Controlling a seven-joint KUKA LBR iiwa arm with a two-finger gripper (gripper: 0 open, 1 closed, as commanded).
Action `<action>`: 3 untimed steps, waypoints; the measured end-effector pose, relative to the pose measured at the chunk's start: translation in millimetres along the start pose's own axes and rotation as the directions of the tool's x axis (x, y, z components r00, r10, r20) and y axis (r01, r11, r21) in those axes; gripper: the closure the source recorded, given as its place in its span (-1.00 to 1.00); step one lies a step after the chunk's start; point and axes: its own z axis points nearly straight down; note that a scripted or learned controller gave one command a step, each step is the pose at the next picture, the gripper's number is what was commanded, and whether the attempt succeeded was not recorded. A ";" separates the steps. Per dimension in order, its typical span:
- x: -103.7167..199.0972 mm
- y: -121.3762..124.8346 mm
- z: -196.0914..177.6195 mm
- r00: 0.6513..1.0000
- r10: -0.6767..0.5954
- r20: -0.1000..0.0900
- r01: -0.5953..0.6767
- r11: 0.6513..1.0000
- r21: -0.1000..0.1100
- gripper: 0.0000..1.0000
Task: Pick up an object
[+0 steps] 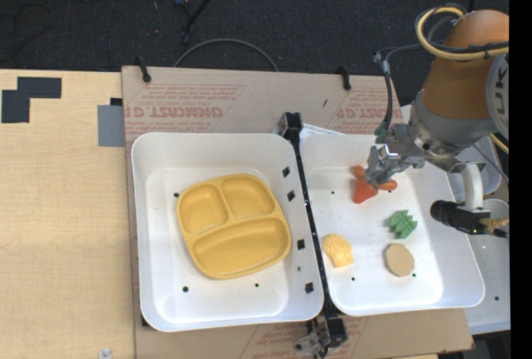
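My gripper (381, 169) hangs low in the right bin (453, 287), at its upper middle. It is directly over the upper end of a red-orange carrot-shaped toy (364, 192) that lies on the bin floor, and it hides part of the toy. Orange bits show on both sides of the gripper's tip. Other loose objects in the same bin are a green leafy piece (402, 223), a round tan piece (400, 259) and a yellow lumpy piece (337, 250).
The left bin (154, 183) holds a yellow divided plate (233, 225). A black divider (301, 199) runs between the two bins. A black-and-white fixture (464, 214) sits at the right bin's right rim. The grey arm with its orange band (465, 71) looms over the right side.
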 end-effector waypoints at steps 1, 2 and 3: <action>45.1 -8.8 11.5 1.000 -0.002 -0.001 0.002 1.000 0.007 1.00; 97.8 -7.3 4.8 1.000 -0.003 -0.001 0.003 1.000 0.004 1.00; 154.8 -13.5 19.5 1.000 -0.004 -0.001 0.004 1.000 0.007 1.00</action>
